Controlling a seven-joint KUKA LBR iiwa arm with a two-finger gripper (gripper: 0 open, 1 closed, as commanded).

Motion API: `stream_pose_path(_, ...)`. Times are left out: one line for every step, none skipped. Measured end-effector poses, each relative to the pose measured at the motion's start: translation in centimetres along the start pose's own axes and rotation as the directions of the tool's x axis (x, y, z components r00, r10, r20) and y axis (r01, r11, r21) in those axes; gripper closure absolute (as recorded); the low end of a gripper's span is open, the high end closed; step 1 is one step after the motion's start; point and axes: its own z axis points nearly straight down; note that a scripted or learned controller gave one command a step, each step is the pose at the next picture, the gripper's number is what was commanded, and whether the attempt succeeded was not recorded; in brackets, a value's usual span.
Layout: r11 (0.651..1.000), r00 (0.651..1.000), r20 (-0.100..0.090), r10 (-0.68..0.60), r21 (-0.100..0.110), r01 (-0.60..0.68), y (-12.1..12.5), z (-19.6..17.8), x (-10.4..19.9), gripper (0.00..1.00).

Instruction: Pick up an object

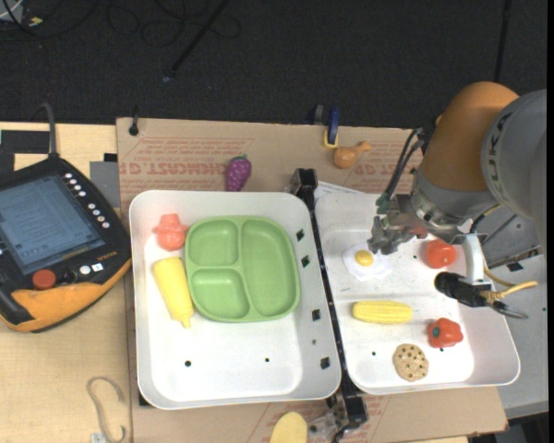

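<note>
My gripper point(382, 239) hangs low over the back left part of the right bin point(499, 369), just above and to the right of a toy fried egg point(363, 262). A red tomato point(439, 253) lies to the gripper's right. Nearer the front of this bin lie a yellow corn cob point(382, 313), a red pepper point(445, 332) and a round cookie point(410, 362). I see nothing held in the gripper.
The left bin point(222, 367) holds a green divided plate point(241, 269), a yellow bottle point(174, 289) and a pink strawberry point(169, 233). Purple grapes point(237, 172) and an orange pear point(351, 153) lie behind the bins. A teach pendant point(46, 238) sits at far left.
</note>
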Motion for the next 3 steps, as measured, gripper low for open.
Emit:
stream_pose_path(1.000, 1.000, 0.001, 0.002, 0.000, -0.002, -0.3, -5.5, -1.0, 1.00)
stream_pose_path(1.000, 1.000, -0.001, 0.001, 0.004, -0.001, -0.3, -6.7, -1.1, 1.00)
stream_pose_path(1.000, 1.000, -0.002, 0.004, 0.010, -0.004, -4.9, -5.6, 0.9, 1.00)
